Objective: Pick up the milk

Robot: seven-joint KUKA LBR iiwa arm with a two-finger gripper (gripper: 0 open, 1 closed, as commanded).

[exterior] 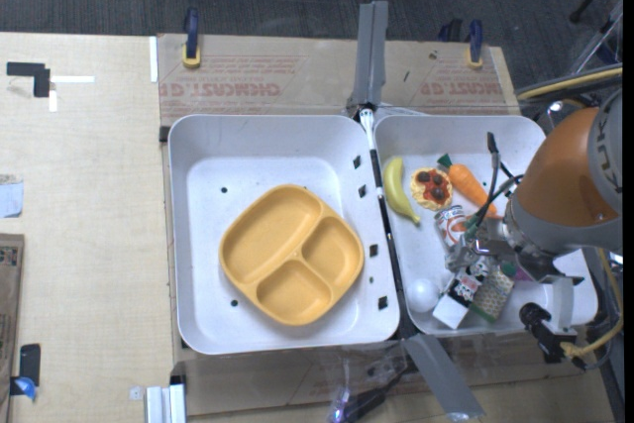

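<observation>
Left bin (188, 243): yellow divided plate (291, 255) lying near the middle. Right bin (416, 129): banana (398, 189) along the left wall, small pizza toy (432, 187) and carrot (466, 185) just beside it. Lower down, white egg (423, 293), then milk (458, 300), a small black-and-white carton tilted near the front wall. Gripper (475, 258) just above the milk, finger spacing impossible to tell.

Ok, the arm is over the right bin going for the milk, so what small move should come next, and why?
Probably a short drop straight down. The gripper hangs among the clutter just above the small black-and-white milk carton, which lies tilted near the front wall of the right white bin beside a white egg.
</observation>
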